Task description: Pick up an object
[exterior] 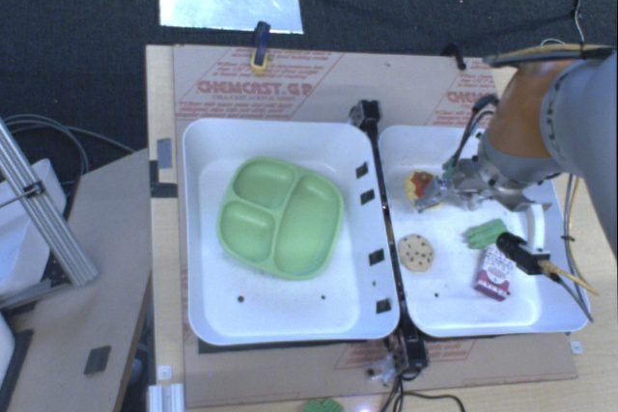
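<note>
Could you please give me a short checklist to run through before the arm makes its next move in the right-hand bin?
1. Gripper near a target: ok, it sits low in the right bin, right beside the red and yellow item.
2. Object between the fingers: cannot tell, the view is too small there.
3. Finger opening: cannot tell.
4. Neighbours clear of the target: ok, the cookie, green piece and red carton lie apart from it.
5. Target clear of the bin's wall: not ok, it lies close to the divider side, so the approach looks tight.
6. Green divided plate: ok, flat in the left bin, out of the way.
</note>
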`<state>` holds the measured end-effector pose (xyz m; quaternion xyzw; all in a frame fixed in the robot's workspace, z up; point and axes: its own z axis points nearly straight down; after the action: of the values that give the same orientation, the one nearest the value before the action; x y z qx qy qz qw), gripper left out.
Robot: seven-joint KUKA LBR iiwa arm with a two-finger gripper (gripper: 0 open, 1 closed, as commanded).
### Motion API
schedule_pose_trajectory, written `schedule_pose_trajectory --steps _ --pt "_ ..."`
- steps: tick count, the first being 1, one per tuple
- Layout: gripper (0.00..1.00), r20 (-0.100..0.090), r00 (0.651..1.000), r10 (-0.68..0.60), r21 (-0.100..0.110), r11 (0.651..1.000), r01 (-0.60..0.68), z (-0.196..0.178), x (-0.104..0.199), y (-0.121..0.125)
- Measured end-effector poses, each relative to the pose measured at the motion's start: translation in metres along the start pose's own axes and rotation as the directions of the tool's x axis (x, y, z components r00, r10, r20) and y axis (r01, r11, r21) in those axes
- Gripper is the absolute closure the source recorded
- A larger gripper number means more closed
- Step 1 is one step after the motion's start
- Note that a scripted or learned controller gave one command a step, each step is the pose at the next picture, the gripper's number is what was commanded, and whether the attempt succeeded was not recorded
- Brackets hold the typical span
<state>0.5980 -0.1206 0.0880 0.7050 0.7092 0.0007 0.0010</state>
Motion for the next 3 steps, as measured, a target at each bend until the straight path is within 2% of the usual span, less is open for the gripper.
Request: schedule_pose_trajectory --steps 1,2,3 --pt "0.0 0.0 1.0 -0.001 -0.001 1.0 0.001 0.003 0.03 0.018" --pt "0.0 0.001 1.0 0.0 -0.005 1.0 0.0 0.002 0.031 0.064" --pt "0.0 -0.002 1.0 0.006 0.008 1.0 -0.006 0.004 0.038 -0.011"
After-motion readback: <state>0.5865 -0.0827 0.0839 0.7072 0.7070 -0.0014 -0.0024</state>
